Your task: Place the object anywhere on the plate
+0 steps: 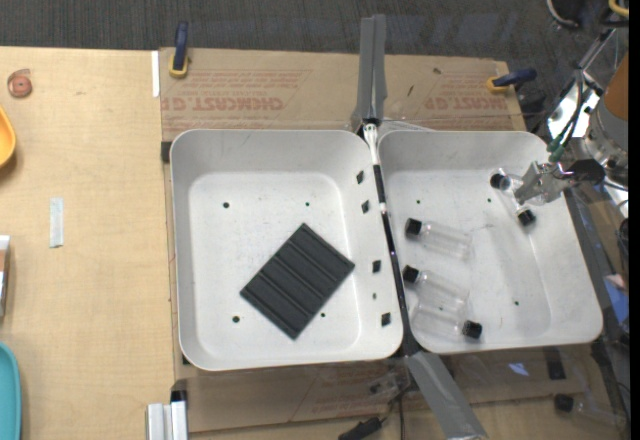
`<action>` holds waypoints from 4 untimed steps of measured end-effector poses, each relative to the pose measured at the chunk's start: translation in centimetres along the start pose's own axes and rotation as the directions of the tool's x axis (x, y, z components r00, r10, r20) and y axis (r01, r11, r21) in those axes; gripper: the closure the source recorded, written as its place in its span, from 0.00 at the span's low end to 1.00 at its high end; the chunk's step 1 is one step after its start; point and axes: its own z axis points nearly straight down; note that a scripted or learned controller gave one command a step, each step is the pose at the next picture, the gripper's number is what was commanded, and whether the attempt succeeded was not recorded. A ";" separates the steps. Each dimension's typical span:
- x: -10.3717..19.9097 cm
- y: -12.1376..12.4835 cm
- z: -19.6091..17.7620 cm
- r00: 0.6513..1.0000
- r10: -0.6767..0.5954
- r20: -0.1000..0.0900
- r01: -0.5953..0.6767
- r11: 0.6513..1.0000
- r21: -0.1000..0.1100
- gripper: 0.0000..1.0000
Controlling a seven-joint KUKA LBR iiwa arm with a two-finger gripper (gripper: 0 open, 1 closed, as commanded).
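Note:
A dark grey ribbed plate (298, 280) lies at a slant on the floor of the left bin (200, 328). Several clear vials with black caps lie in the right bin (560, 318): one (437, 238) near the left wall, one (432, 288) below it, and one (455, 323) by the front edge. My gripper (540, 186) hangs over the right bin's far right part. A black cap (499, 181) shows just to its left and another (524, 218) just below it. Whether either belongs to a vial in the gripper is unclear.
The bins sit on brown cardboard (300, 93) held by two clamps (180, 53) (510, 80). A metal divider bar (372, 68) runs between the bins at the back. The wooden benchtop (80, 228) to the left carries small items.

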 end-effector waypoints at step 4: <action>28.2 12.2 -7.7 0.950 -0.312 0.001 0.312 0.950 0.000 1.00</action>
